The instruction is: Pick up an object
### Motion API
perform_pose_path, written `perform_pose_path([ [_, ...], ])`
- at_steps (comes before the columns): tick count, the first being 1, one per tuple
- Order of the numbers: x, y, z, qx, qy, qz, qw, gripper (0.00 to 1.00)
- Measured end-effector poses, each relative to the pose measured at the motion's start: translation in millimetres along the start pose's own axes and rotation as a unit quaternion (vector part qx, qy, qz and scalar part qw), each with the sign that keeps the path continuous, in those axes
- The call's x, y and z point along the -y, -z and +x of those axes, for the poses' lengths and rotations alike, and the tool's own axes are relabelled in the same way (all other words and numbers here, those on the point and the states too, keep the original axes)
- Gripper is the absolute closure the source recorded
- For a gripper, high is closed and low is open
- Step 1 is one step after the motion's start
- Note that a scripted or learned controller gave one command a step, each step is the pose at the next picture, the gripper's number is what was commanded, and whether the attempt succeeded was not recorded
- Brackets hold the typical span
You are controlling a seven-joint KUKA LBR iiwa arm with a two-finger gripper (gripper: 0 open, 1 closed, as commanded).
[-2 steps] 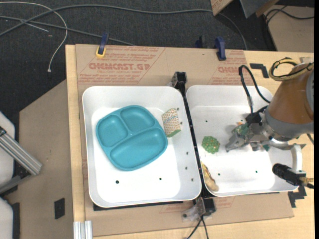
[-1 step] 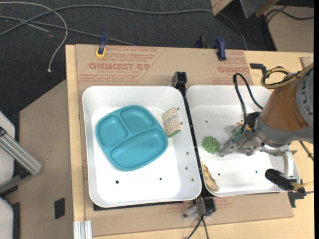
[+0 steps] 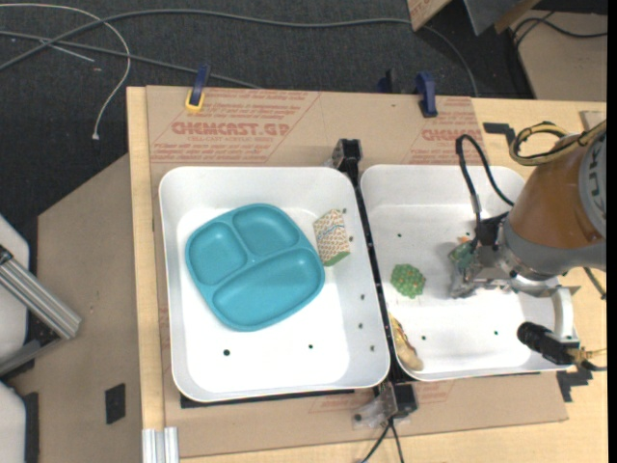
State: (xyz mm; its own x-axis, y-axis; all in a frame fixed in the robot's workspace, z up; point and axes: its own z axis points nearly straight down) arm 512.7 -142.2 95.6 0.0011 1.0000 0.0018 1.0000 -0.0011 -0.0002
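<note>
My gripper [image 3: 467, 276] is low in the right bin [image 3: 434, 193], near its middle, with the grey and orange arm reaching in from the right. A small green knobbly object [image 3: 408, 280] lies on the bin floor a short way to the gripper's left, apart from it. A tan elongated object [image 3: 406, 345] rests against the right bin's front left corner. In the left bin [image 3: 193, 355], a blue divided plate [image 3: 255, 265] lies flat. A small patterned packet [image 3: 332, 236] sits by the plate's right edge.
A black divider with clamps runs between the two bins [image 3: 359, 220]. Cables loop over the right bin's back edge [image 3: 472, 177]. Both bins sit on a cardboard sheet [image 3: 251, 123] with blue clips at its back.
</note>
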Motion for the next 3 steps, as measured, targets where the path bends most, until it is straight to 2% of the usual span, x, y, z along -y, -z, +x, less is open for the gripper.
perform_pose_path([
  [3, -2.5, 128.4, 1.2, 0.001, 0.001, -0.002, 1.0, 1.0],
])
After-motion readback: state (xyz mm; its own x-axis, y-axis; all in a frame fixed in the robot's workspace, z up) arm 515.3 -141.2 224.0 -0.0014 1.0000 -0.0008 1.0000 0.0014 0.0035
